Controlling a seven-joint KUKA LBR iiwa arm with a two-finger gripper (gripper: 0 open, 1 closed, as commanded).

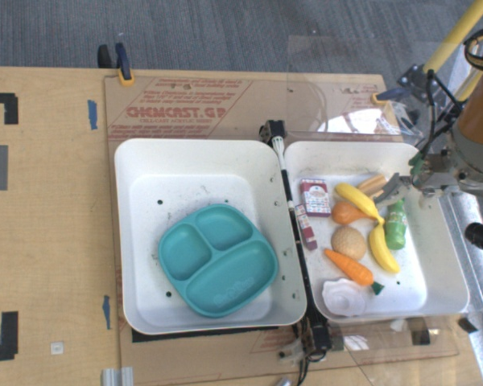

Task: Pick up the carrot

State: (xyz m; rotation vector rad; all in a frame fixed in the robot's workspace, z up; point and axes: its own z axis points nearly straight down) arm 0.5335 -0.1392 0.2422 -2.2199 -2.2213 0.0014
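The carrot [349, 267] is orange with a green stub at its lower right end. It lies slanted on the floor of the right bin [443, 296], toward the front, between a round tan piece of food [348, 241] and a white cup [342, 297]. My gripper [396, 185] hangs over the back right part of that bin, near a tan bread roll [372, 184] and above a green bottle [396, 225]. It is well apart from the carrot, up and to the right of it, and nothing shows held in it.
Also in the right bin are two yellow bananas [358, 201] [382, 249], an orange fruit [347, 213], a red and white box [315, 198] and a dark red bar [306, 232]. A teal divided plate [217, 257] sits in the left bin [137, 215].
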